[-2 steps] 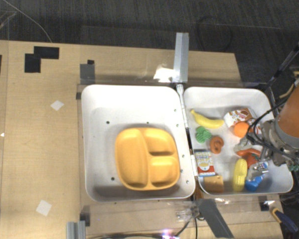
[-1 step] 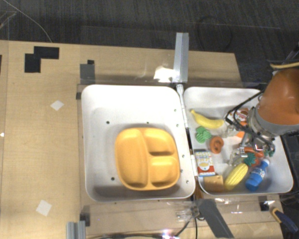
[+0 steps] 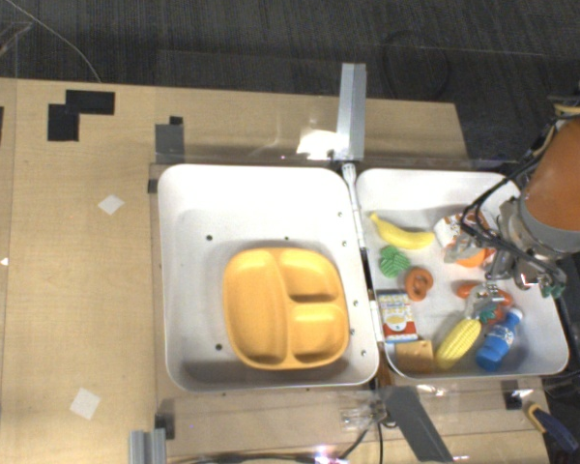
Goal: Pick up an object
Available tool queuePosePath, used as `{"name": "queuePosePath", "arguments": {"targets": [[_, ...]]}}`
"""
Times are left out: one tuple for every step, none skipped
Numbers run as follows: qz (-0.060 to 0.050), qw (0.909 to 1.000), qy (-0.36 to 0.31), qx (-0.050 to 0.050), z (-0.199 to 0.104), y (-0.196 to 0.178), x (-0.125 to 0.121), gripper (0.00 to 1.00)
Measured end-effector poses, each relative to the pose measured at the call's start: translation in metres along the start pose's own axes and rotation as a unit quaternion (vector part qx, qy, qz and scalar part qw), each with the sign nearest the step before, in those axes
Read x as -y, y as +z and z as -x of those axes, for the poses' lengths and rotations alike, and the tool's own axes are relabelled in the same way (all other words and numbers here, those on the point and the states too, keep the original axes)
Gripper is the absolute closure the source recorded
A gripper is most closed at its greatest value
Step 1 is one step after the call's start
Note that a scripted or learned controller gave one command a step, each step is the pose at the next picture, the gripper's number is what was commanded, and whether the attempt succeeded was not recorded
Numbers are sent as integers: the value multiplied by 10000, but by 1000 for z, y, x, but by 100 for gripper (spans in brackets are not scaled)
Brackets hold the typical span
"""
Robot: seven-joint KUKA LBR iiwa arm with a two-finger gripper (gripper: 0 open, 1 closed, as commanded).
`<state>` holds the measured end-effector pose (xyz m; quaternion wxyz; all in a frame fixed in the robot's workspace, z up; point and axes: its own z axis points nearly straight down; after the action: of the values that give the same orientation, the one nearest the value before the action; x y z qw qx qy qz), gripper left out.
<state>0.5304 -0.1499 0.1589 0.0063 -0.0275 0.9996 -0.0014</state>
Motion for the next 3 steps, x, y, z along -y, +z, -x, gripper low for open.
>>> {"name": "queuePosePath", "arguments": {"targets": [[10, 9892, 1469, 20, 87, 68, -18, 0], [8, 9133, 4073, 16, 113, 69, -21, 0], [21, 8608, 5089, -81, 131, 72, 19, 0]]}}
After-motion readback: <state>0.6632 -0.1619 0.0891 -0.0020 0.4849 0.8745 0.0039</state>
